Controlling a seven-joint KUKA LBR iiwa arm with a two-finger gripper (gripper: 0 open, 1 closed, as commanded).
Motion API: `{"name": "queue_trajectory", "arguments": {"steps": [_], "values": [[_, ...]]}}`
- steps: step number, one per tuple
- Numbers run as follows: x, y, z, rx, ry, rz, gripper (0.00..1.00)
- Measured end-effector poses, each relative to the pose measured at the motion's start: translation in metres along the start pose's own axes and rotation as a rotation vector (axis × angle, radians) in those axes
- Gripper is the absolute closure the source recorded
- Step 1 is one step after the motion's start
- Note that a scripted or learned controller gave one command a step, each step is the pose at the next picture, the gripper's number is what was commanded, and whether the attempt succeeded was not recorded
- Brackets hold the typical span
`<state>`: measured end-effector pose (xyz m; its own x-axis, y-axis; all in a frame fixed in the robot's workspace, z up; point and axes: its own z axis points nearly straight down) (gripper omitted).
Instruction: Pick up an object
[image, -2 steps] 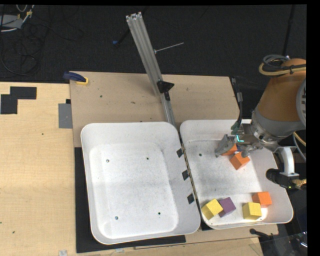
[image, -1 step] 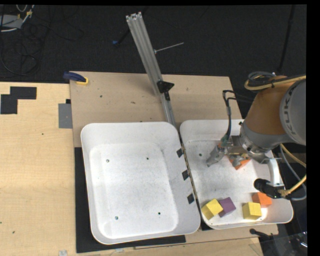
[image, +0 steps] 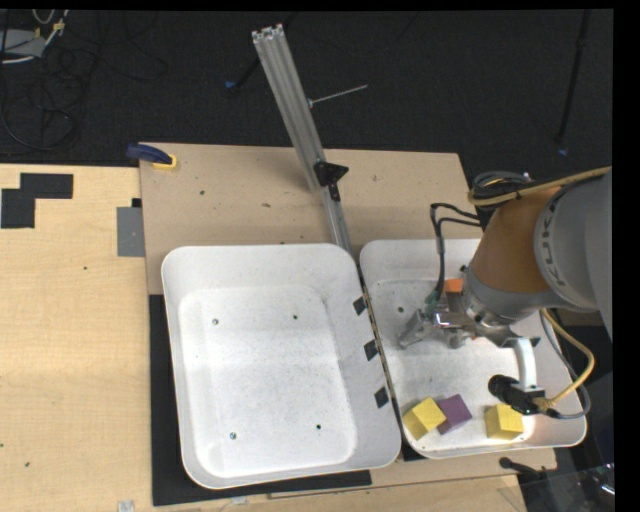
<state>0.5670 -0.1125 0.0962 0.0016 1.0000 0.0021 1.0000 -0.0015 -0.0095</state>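
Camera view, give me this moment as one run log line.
arm: over right bin | gripper: low, nothing visibly held | near edge: yellow block, purple block, second yellow block | left bin

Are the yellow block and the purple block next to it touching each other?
Touching. The camera view shows the yellow block pressed against the purple block, no gap between them.

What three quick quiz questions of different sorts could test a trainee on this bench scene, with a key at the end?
1. True or false: the purple block lies in the left bin.
2. How many yellow blocks are in the right bin?
3. Multiple choice: the purple block touches A) a yellow block, B) the gripper, C) the orange band.

Key: 1 false, it lies in the right bin. 2 two, the second yellow block sits nearer the bin's right corner. 3 A.
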Motion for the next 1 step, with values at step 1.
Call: {"name": "queue_trajectory", "arguments": {"steps": [1], "values": [[-0.003,0.0006,-0.0133,-0.004,-0.001,0.008,1.0]]}}
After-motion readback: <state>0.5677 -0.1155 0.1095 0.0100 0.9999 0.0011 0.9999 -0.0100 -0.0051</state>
